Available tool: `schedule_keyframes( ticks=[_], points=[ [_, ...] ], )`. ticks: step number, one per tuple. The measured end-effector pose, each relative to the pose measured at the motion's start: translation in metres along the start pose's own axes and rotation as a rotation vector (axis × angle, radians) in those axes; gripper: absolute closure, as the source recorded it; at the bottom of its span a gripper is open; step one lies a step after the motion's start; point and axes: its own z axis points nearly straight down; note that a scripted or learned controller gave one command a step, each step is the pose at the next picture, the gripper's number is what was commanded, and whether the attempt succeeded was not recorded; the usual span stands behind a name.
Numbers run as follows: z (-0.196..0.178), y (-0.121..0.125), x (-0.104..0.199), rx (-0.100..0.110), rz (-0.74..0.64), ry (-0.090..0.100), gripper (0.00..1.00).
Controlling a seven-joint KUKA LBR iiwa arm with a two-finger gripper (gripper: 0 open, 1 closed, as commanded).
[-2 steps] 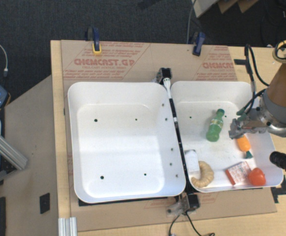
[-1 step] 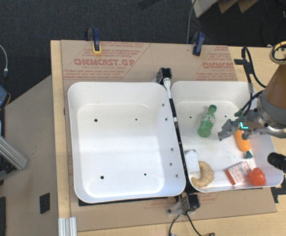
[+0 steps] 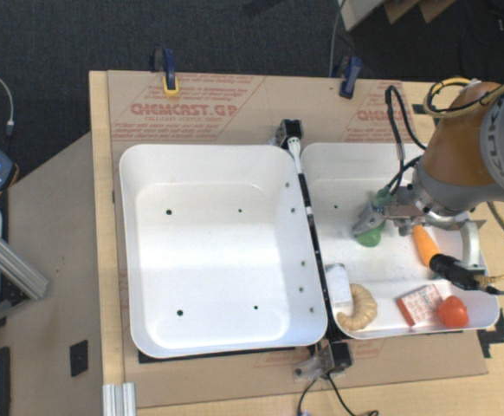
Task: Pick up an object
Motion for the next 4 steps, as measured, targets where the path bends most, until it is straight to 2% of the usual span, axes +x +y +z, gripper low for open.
schedule_keyframes(
  ticks=[1,2,3,4],
  points=[
    [-0.12,0.032,0.017,-0.018,-0.002,-0.002,0.0],
    [0.031,0.052,-0.008,0.001,0.005,0.0,0.0],
    [0.012,0.054,-0.007,-0.006,0.003,-0.002,1.0],
    [0.002,0.054,-0.007,-0.008,0.002,-0.003,1.0]
  ],
)
